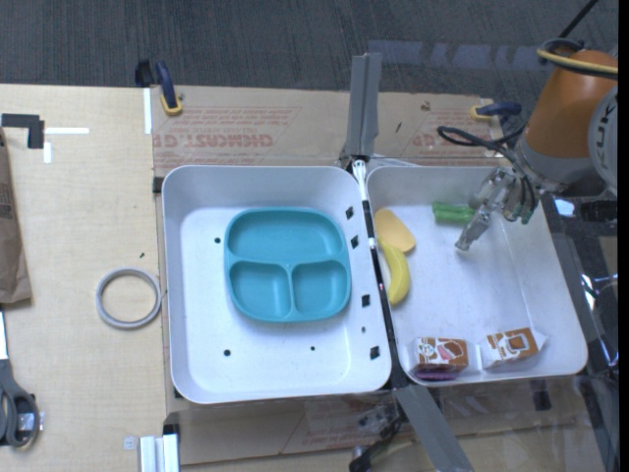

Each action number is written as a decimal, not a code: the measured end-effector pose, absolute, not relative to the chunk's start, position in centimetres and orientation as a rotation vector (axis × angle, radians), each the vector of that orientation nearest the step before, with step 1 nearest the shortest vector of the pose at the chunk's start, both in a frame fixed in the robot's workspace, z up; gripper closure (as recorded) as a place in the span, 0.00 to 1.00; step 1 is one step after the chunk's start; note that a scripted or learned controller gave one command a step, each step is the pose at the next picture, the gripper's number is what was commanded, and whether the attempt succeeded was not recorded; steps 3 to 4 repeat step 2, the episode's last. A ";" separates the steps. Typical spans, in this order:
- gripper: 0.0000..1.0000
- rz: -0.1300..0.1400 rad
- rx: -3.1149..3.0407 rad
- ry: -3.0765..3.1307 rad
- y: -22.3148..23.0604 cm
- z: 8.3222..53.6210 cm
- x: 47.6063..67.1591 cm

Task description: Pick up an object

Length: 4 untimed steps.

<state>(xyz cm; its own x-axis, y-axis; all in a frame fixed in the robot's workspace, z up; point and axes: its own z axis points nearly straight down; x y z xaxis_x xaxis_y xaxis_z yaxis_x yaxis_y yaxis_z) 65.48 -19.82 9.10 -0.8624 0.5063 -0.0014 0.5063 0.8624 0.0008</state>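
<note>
The right bin (550,293) holds a green object (450,212) near its back wall, a yellow banana (397,275) along its left wall with a pale yellow piece (395,229) above it, and two small brown-and-white packets (440,354) (511,344) at the front. My gripper (466,242) hangs over the back of this bin, tilted down to the left, its tip just right of and below the green object. I see nothing held in it.
A teal divided plate (289,264) lies in the left bin (187,293). On the bench to the left are a grey ring (129,297), scissors (18,413) and a brown bag (12,234). A grey divider post (364,106) stands between the bins at the back.
</note>
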 end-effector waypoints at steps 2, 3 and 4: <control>0.00 0.000 0.906 3.005 -18.2 23.9 64.9; 0.00 0.000 0.906 3.005 -18.2 23.9 64.9; 0.00 0.000 0.906 3.005 -18.2 23.9 64.9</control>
